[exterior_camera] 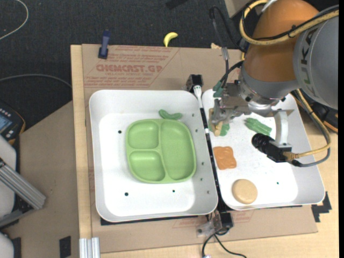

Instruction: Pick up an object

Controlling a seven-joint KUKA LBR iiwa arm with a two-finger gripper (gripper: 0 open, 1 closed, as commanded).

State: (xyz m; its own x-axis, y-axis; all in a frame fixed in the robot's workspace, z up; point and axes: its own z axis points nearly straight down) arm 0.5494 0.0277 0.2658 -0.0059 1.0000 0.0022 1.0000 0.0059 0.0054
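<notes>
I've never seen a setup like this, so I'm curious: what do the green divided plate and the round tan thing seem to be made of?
The green divided plate looks like moulded plastic: even colour, soft sheen, rounded compartments. The round tan thing looks matte and smooth, perhaps plastic or foam toy food; the view leaves that open.

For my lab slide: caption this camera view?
Gripper low in the right white bin near an orange square piece.

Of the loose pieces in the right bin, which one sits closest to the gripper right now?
The green piece, just right of the gripper. The orange square and the tan round lie farther toward the bin's near edge.
</notes>
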